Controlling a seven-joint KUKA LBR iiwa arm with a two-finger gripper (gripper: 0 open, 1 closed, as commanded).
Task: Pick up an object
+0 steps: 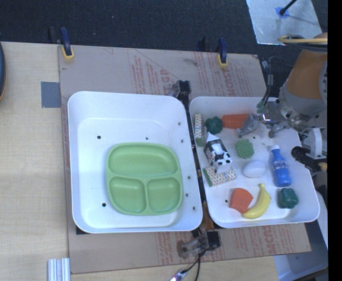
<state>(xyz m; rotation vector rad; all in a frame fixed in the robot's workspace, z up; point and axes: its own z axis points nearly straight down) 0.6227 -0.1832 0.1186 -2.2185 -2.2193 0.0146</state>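
Note:
The right bin (308,214) holds several small objects. Among them are an orange block (235,120), a dark green piece (214,124), a bumpy green ball (244,149) and a black-and-white cow toy (217,153). There are also a white oval (254,169), a blue bottle (280,167), a banana (259,202), a red cup (240,199) and a dark green lump (287,198). My gripper (248,129) hangs over the bin's back part, just right of the orange block and above the green ball. Nothing shows in its grasp.
The left bin (83,157) holds a green divided plate (144,177). A patterned flat piece (218,176) and a patterned block (198,124) lie by the right bin's left wall. The arm (302,92) covers the bin's back right corner.

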